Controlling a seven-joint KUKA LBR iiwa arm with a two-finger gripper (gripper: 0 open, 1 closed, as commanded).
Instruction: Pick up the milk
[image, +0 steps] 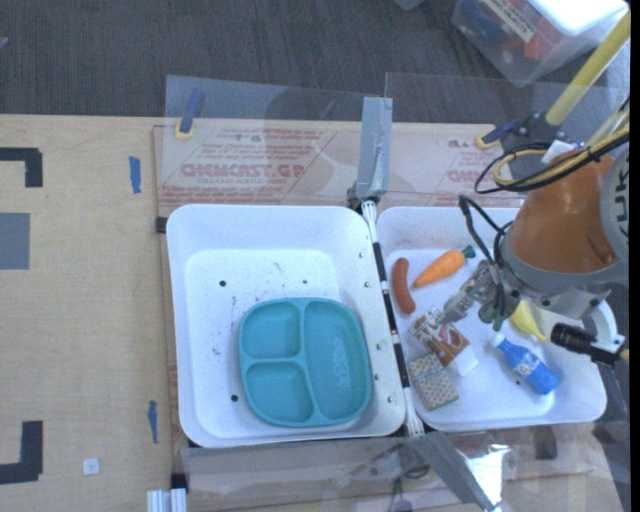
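The milk (527, 364) is a small blue bottle with a white cap, lying on its side near the front right of the right bin (580, 405). My gripper (434, 325) reaches in from the right and hangs low over the middle of that bin. It is above a brown packet (450, 347), well to the left of the milk. Nothing shows between its tips. The grey and orange arm (560, 230) covers the bin's back right part.
In the right bin lie a red-brown sausage (402, 285), a carrot (441, 267), a yellow piece (526, 319), a white cube (466, 363) and a patterned square packet (432, 382). The left bin (200, 300) holds a teal divided plate (303, 362). Cables (500, 170) loop behind the arm.
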